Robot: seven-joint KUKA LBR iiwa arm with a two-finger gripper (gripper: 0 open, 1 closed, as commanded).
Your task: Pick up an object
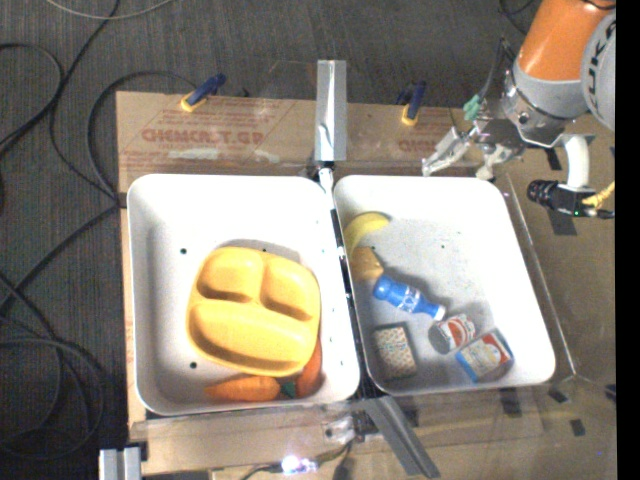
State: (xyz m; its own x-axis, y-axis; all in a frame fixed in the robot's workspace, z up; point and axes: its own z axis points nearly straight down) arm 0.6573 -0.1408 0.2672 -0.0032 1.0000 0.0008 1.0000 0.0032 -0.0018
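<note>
Along the near edge of the left bin (pixel 160 208), a carrot (pixel 243 389) is seen tucked under a yellow divided tray (pixel 258 305) that takes up the bin's middle. In the right bin (pixel 520 268), a small carton (pixel 484 354) and a can (pixel 452 332) are placed toward the near right corner, with a patterned packet (pixel 394 349) beside them. A blue bottle (pixel 407 297) is laid across the middle, and a banana (pixel 363 230) is found at the far left corner. Beyond the far edge, above the bin's far right corner, the gripper (pixel 458 154) is held with its fingers spread and nothing between them. No object has been lifted, so the whole pick is judged to remain.
</note>
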